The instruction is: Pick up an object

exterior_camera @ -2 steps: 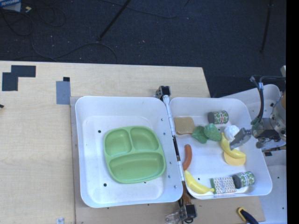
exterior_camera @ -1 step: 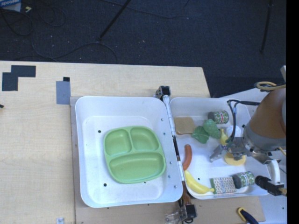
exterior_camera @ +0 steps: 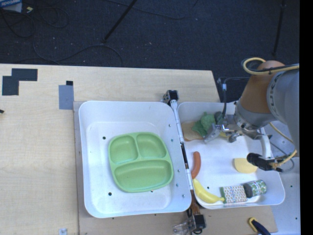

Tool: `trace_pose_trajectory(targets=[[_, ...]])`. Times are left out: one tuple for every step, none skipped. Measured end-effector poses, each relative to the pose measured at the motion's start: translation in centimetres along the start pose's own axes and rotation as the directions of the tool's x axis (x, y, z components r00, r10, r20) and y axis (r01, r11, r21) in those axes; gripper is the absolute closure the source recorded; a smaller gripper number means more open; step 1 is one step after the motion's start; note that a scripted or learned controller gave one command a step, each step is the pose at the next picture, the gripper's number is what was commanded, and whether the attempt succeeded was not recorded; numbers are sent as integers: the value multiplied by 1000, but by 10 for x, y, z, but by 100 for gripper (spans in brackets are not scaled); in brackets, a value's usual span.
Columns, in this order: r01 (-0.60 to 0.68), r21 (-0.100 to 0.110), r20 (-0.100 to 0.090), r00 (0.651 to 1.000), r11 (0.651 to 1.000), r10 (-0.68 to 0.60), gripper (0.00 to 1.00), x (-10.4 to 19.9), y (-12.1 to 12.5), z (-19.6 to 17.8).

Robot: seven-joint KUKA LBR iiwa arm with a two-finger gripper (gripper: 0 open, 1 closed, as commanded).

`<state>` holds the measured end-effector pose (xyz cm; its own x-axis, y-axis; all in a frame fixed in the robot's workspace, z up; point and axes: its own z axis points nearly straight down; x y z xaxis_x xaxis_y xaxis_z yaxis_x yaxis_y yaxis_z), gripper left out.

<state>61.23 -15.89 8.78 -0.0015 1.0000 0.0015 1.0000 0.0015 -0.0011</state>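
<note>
Leafy green toy [exterior_camera: 204, 123], crumpled, far corner of right bin [exterior_camera: 279, 192], jaws [exterior_camera: 222, 132] beside it

Arm [exterior_camera: 274, 94] cut by right edge; green object [exterior_camera: 204, 124] partly hidden.

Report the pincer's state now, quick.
Pincer: low in the right bin, beside the green leafy toy; open or closed cannot be told, and no hold is visible.
</note>
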Motion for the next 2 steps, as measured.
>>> trace_pose_trajectory(targets=[[0,3,0,1000,1000,0,0,-34,31,1],[0,1,1,1000,1000,0,0,-54,32,-33]])
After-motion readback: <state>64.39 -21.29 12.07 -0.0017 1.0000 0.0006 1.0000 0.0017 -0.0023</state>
